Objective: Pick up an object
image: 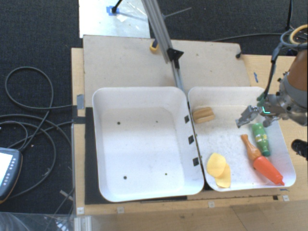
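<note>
The right bin (226,100) holds several objects. A tan bread-like piece (203,114) lies near its back left corner. Two yellow pieces (219,169) rest at the front left. Along the right side lie a green bottle (260,138) and an orange carrot (262,163), touching each other. My gripper (257,120) hovers over the right bin's back right part, just above the bottle's top end. It is open, with nothing between its fingers.
The left bin (103,143) sits beside the right one, sharing a middle wall with black clips. A grey slanted pole (161,30) crosses the board behind the bins. Cables lie on the dark floor at left.
</note>
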Motion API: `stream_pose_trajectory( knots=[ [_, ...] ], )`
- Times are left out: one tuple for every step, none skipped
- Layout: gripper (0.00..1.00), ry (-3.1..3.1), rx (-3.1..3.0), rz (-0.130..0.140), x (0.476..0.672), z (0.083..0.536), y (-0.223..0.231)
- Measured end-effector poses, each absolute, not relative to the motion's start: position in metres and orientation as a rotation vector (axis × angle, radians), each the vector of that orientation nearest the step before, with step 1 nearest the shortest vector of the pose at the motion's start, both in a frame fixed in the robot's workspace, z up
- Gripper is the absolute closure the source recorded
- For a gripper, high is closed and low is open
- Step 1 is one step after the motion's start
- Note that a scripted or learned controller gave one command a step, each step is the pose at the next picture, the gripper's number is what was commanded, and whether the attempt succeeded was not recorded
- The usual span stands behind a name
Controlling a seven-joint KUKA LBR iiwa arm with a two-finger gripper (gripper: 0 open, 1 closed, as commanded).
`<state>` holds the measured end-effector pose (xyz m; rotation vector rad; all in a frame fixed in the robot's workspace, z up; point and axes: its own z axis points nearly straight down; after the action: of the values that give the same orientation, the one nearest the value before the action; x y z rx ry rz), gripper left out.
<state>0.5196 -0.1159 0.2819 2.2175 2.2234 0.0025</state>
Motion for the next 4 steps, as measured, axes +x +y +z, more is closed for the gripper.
stream_pose_trajectory(
  knots=[
    [0.00, 2.223, 2.224, -0.004, 0.519, 0.228, -0.126],
    [0.00, 2.224, 2.224, -0.002, 0.510, 0.180, -0.121],
    [0.00, 2.225, 2.225, -0.003, 0.500, 0.128, -0.116],
    [1.00, 2.219, 2.220, 0.003, 0.503, 0.141, -0.117]
  ],
)
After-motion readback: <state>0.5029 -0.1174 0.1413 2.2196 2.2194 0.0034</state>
